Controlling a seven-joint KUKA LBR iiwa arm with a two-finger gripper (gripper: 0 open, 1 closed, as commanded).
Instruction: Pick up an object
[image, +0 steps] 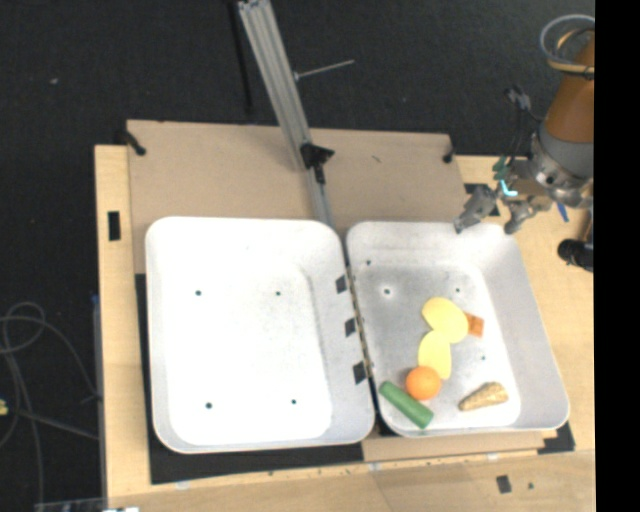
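Hovering above the far right corner of the right bin (520, 270), fingers (475, 212) spread apart, grasping nothing. Lying toward the near edge of that bin: yellow pieces (442, 335), orange ball (423, 383), green cylinder (405, 404), tan wedge (483, 397), small orange block (475, 325).

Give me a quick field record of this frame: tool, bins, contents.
arm: grey, orange band, at the view's right
tool: above the right bin's far right corner, fingers spread, nothing between them
left bin: white, shallow
right bin: white, shallow, holds all the objects
yellow pieces: two flat ones, and, touching, mid bin
small orange block: beside the upper yellow piece
orange ball: near edge
green cylinder: near left corner
tan wedge: near edge, right of the ball
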